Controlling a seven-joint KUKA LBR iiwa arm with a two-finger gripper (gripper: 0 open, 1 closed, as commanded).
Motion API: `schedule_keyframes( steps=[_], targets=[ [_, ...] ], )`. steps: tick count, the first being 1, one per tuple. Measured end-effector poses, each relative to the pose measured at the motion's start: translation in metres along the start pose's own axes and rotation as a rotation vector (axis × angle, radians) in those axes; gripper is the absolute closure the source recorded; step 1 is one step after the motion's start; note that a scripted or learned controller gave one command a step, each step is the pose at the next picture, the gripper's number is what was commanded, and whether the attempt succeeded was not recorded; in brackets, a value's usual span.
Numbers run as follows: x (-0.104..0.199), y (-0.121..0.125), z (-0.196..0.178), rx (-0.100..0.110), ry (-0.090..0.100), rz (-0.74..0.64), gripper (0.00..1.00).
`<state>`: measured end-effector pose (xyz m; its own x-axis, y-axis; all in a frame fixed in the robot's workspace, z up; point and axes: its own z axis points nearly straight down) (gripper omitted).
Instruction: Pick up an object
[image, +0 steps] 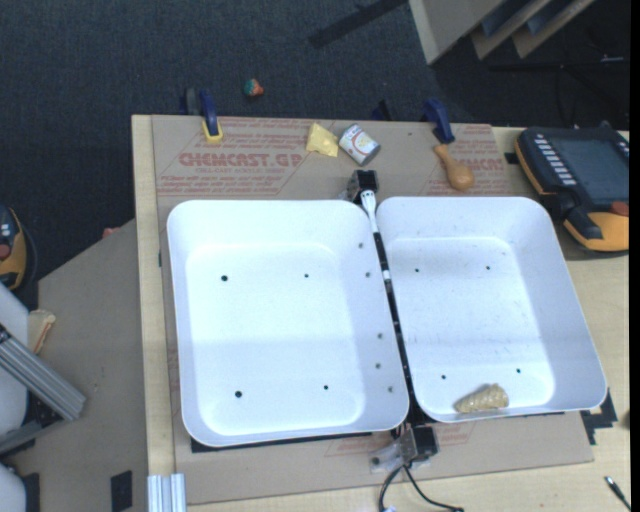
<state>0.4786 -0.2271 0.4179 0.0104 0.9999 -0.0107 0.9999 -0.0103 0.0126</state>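
Camera view looks down on a table (160, 300) covered by a brown board printed with red lettering, carrying two shallow white bins side by side. The left bin (270, 330) shows a bare white floor with a few small dark dots. The right bin (480, 290) holds the one thing available to pick: a tan lumpy object (483, 399), lying on the bin floor close to the near wall, slightly right of the bin's middle and well apart from the divide between the bins. Nothing touches it.

Whether the gripper is apart or together cannot be told from this picture.

A black clip (365, 184) sits at the far end of the seam where the two bins meet, and a dark cable fitting (418, 443) sits at the near end. Beyond the bins, on the board, lie a yellow wedge (321, 140) and, just beside it, a small white box (359, 144). Farther right is a wooden-handled tool (453, 167). Two blue clamps (209, 112) grip the board's far edge. A dark handheld pendant with orange trim (580, 175) rests at the table's far right corner. On the dark carpet (100, 60) beyond the table lies a small coloured ball (254, 88). A grey metal rail (40, 375) angles in at the lower left.
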Motion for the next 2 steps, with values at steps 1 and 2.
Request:
schedule_keyframes(
  steps=[1, 2],
  targets=[
    [0.080, 0.020, 0.060, 0.018, 0.015, -0.018, 1.00],
    [0.206, 0.022, 0.096, 0.018, 0.016, -0.025, 1.00]
  ],
)
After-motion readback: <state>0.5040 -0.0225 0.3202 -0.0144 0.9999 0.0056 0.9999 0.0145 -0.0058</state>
